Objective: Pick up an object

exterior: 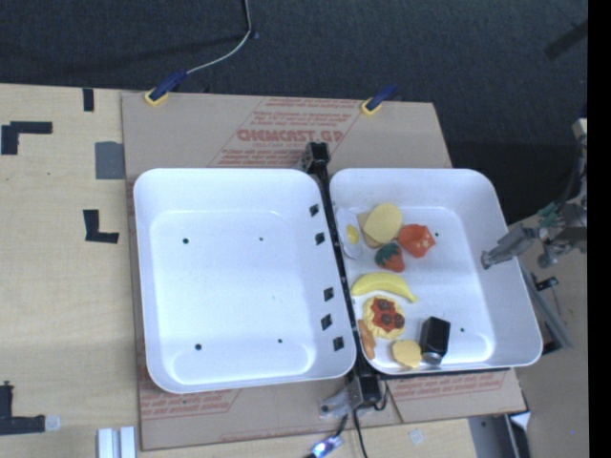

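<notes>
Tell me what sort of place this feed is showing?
Most likely a robot test bench in a lab, not a home or shop. Two white bins sit side by side on a cardboard sheet held by clamps, with toy food such as a banana in the right bin.

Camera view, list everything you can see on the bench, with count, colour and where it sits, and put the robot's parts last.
left bin: one, white, left half of bench
right bin: one, white, right half, holds all the toys
bun: one, yellow-tan, upper left of right bin
tomato: one, red, right of bun
strawberry: one, red and green, below bun
banana: one, yellow, middle of right bin
pizza slice: one, red and yellow, below banana
black block: one, black, bin's near edge
cardboard sheet: one, brown, under both bins
gripper: one, grey, over right bin's right rim
</notes>
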{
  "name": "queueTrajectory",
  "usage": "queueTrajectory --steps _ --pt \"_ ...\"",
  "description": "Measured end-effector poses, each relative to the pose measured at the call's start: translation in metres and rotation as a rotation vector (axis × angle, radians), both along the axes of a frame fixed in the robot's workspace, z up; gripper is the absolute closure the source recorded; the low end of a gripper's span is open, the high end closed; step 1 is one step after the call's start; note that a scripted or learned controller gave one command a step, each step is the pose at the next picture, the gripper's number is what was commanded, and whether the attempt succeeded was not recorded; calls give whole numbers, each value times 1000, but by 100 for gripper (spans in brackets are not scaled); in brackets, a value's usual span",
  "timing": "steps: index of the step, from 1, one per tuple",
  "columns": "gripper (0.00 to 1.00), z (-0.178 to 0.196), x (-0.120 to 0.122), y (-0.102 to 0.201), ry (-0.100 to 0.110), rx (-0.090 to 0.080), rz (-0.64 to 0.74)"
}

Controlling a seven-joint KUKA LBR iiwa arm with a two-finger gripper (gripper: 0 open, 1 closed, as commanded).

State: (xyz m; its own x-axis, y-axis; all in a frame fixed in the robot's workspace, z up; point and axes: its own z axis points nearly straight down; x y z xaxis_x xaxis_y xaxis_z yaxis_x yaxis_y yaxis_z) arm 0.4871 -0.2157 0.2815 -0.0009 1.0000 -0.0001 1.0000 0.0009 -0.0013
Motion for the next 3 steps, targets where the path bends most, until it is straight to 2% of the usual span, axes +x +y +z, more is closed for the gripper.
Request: queueTrajectory --steps 1,2,3 --pt "0 -138 30 52 11 6 5" --pt "0 -196 -2 76 -10 -2 -6" --pt "100 -179 3 78 -13 8 3"
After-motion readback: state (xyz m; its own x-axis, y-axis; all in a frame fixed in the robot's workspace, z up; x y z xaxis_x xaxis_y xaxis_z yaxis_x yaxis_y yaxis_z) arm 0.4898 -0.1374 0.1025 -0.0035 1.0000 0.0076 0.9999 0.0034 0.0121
